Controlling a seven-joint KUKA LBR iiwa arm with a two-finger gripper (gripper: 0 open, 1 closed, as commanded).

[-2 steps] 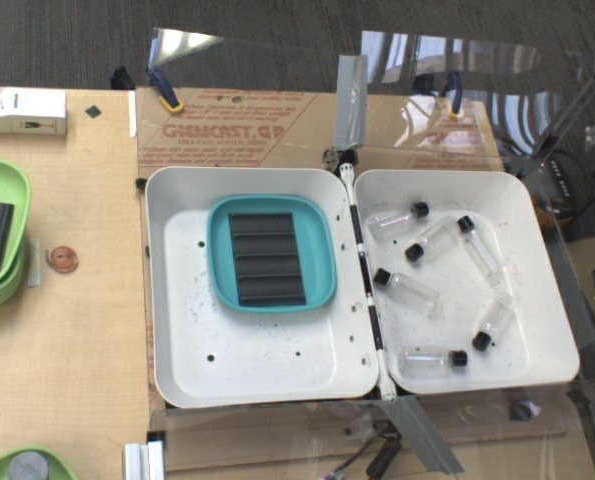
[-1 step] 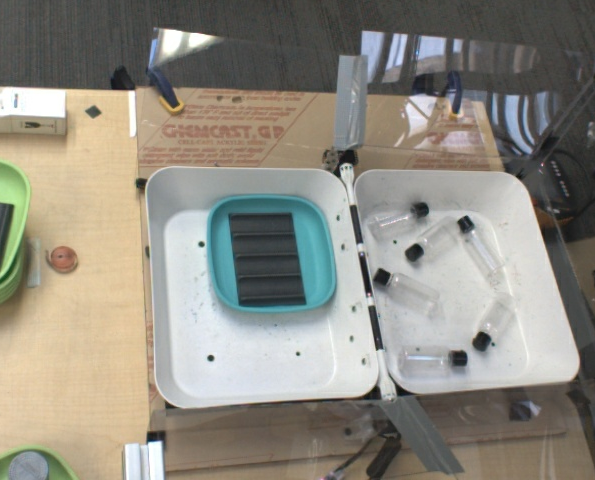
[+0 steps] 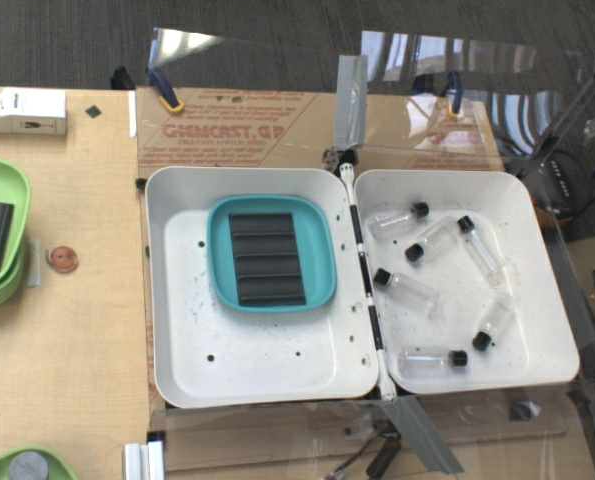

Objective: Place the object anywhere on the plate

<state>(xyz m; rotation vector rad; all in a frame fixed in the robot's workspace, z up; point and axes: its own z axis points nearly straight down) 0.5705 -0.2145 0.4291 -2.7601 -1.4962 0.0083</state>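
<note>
- Left bin [image 3: 177,298] holds the teal plate [image 3: 222,258], with a dark ribbed insert [image 3: 267,258] on it, its ribs running left to right.
- Right bin [image 3: 537,268]: clear black-capped vials [image 3: 477,251] scattered, pointing every which way; this one slants near-right, cap at its far end.
- Gripper state: cannot tell.

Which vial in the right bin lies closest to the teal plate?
The vial by the divider, black cap at the bin's left edge; the others lie farther right of the teal plate.
</note>
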